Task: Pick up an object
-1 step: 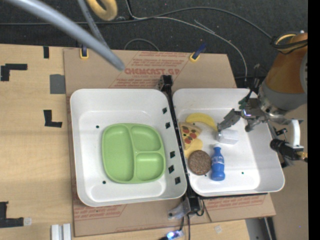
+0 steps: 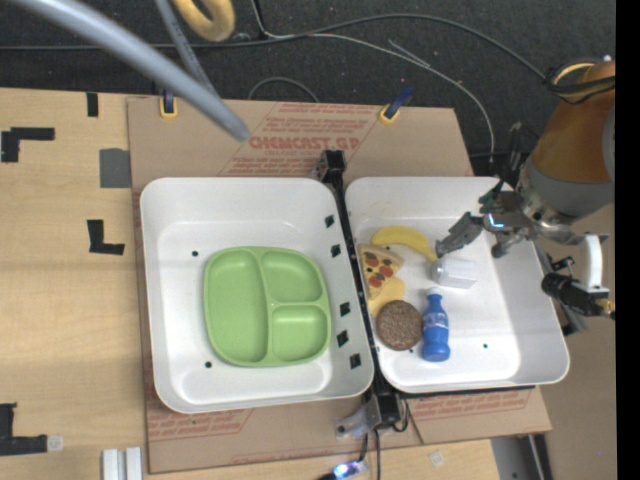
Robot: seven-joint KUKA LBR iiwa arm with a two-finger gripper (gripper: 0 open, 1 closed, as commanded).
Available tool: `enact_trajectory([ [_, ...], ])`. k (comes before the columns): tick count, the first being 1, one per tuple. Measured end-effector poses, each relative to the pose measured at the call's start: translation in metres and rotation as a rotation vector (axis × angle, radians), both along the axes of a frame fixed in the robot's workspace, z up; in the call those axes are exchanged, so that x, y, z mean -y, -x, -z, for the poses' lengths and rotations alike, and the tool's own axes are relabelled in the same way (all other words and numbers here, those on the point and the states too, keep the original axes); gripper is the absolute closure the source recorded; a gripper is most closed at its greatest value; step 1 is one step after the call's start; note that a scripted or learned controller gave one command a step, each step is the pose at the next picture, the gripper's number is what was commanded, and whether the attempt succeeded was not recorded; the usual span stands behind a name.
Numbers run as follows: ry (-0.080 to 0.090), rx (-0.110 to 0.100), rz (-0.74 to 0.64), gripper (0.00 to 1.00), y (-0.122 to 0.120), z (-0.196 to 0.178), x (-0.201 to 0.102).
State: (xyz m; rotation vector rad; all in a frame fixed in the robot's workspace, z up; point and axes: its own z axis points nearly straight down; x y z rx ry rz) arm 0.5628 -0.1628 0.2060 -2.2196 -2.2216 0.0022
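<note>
The right bin (image 2: 520, 368) holds a yellow banana (image 2: 403, 239), a pizza slice (image 2: 379, 266), a yellow piece (image 2: 389, 290) below it, a round brown cookie (image 2: 399, 324) and a blue bottle (image 2: 435, 328). My gripper (image 2: 452, 256) hangs over the middle of this bin, just right of the banana and above the bottle. It is open, one dark finger (image 2: 460, 234) above a pale one (image 2: 456, 272), with nothing between them. The grey arm with its orange band (image 2: 583, 86) reaches in from the right.
The left bin (image 2: 170, 218) carries a green divided plate (image 2: 266, 306). A black divider (image 2: 343, 258) runs between the bins. A grey pole (image 2: 150, 48) slants across the top left, with a yellow loop (image 2: 200, 3) near it. Cables lie behind the bins.
</note>
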Motion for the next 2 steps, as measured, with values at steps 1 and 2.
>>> enact_trajectory([
  [1,0.0,-0.004,0.001,0.0,0.001,0.045,0.005],
  [2,0.002,0.001,0.0,0.0,-0.001,0.088,0.01],
])
